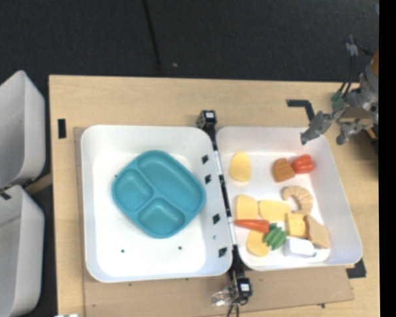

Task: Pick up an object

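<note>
Far left, white casings (pixel 10 144) sit off the bench (pixel 138 98). The left bin (pixel 92 243) holds a teal tray (pixel 158 193) with three compartments, lying a little above centre, with bare white floor all around it, widest along the bottom and left walls. A black clip (pixel 206 118) stands at the top of the seam between the bins, and another (pixel 241 285) at the bottom.

The right bin (pixel 340 197) carries the toy food. A yellow lemon (pixel 239 166) lies alone near its left wall, with open room above it. A brown piece (pixel 283 170) touches a red pepper (pixel 303 164) in the upper middle. Below them a croissant (pixel 297 197), yellow pieces (pixel 261 209), a carrot (pixel 252 224), a green piece (pixel 274 236), a cheese cube (pixel 296 225) and a white block (pixel 299 247) crowd together toward the bottom right.

The gripper (pixel 330 125) hangs at the bin's upper right corner, over the rim, its fingers spread apart with nothing between them. The pepper lies just below and left of it, apart from the fingers.
</note>
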`<state>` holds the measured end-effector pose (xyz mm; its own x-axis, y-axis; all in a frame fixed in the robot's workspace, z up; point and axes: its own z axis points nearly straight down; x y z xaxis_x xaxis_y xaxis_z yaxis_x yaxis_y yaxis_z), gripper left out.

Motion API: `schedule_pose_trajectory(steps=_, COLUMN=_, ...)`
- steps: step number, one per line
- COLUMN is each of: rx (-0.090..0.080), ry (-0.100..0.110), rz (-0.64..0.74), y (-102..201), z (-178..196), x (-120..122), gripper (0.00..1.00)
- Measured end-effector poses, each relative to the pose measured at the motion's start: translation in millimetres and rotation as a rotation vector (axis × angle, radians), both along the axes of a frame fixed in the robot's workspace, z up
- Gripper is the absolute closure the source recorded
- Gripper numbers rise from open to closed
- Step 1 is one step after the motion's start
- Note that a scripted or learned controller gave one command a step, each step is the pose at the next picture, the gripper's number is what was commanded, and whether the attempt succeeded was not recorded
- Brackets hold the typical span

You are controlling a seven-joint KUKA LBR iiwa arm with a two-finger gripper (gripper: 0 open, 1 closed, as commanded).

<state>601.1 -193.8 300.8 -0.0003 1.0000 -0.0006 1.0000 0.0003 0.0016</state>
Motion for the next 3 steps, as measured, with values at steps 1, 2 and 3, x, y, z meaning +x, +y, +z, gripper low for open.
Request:
schedule_pose_trajectory(steps=1, rx=0.002, ry=0.011, rz=-0.002, y=-15.8, z=-149.1, x=-24.3, gripper=0.00)
schedule_pose_trajectory(steps=2, rx=0.000, ry=-0.001, rz=-0.001, y=12.3, z=-199.7, x=-57.8, gripper=0.00)
schedule_pose_trajectory(steps=3, rx=0.003, ry=-0.001, rz=0.006, y=84.8, z=-101.7, x=-112.5, gripper=0.00)
